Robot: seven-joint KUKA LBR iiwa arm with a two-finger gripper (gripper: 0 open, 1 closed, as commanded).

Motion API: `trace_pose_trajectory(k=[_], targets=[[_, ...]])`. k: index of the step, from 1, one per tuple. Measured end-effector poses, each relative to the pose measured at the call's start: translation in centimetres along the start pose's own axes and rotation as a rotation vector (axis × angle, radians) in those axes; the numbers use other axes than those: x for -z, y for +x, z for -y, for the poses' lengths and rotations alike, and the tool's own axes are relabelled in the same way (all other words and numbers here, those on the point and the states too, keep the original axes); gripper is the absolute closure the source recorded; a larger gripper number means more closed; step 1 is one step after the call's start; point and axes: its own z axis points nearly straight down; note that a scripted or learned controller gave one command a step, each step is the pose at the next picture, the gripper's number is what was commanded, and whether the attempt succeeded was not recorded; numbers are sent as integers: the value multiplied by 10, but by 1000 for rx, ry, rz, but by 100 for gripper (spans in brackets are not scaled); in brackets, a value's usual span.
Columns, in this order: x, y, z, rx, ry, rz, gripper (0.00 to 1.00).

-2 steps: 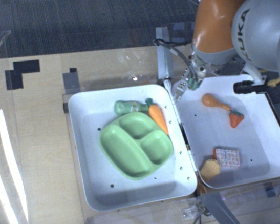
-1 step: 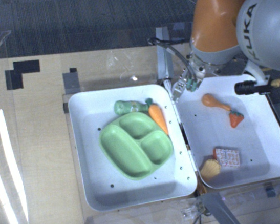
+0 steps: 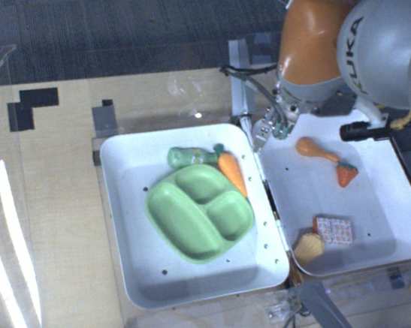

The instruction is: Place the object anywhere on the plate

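Observation:
A green three-compartment plate (image 3: 197,213) lies in the left bin (image 3: 142,282). An orange carrot (image 3: 231,173) with a green top rests along the plate's upper right rim, between the plate and the bin's right wall. A pale green bottle-shaped item (image 3: 187,156) lies just behind the plate. My gripper (image 3: 272,127) hangs above the wall between the two bins, near their far end, up and to the right of the carrot. Nothing shows in its grasp.
The right bin (image 3: 398,238) holds an orange drumstick-shaped item (image 3: 315,148), a strawberry (image 3: 346,173), a red-and-white checked square (image 3: 334,231) and a tan rounded piece (image 3: 308,246) in the near left corner. The arm's bulk covers that bin's far right.

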Motion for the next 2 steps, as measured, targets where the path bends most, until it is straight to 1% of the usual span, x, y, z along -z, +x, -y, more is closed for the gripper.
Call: trace_pose_trajectory(k=[1,2], targets=[[21,30,-2,31,-1,1,100],[21,30,-1,30,-1,1,0]])
